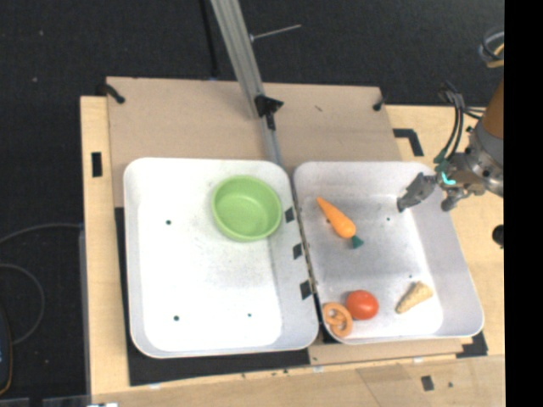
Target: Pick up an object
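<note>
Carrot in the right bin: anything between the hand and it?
Nothing visible. The hand hovers over the right bin's upper right; the carrot lies to its left across bare bin floor. The tomato, pretzel and wedge sit nearer the front rim, off that line.

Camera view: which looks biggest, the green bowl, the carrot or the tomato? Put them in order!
1. Green bowl, biggest.
2. Carrot.
3. Tomato, smallest, though the carrot is long and thin, so it's close.
</note>
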### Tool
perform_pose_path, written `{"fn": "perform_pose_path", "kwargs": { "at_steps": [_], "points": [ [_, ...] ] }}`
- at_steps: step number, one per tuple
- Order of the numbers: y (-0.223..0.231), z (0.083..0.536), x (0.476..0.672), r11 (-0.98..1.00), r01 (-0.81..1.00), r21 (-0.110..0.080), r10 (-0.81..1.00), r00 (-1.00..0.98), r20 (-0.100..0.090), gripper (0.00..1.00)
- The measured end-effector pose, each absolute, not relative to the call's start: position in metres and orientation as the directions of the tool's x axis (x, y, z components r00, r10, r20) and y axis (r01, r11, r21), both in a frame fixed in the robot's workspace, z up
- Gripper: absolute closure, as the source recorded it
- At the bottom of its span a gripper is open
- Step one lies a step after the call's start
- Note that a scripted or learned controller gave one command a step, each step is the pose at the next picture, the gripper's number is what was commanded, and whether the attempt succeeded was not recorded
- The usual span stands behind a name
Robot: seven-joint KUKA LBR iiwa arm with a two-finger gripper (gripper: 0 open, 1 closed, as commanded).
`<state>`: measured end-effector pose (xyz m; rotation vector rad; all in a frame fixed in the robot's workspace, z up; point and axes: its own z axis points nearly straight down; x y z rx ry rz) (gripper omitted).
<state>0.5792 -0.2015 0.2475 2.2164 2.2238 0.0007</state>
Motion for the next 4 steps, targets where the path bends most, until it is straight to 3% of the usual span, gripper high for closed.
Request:
{"fn": "perform_pose_path", "kwargs": {
  "at_steps": [3,4],
  "points": [
    [-0.208,0.098,0.583,0.000,1.000,-0.002,1.000,0.000,-0.002,0.00],
    [-0.210,0.113,0.585,-0.003,1.000,0.006,1.000,0.003,-0.003,1.00]
  ]
}}
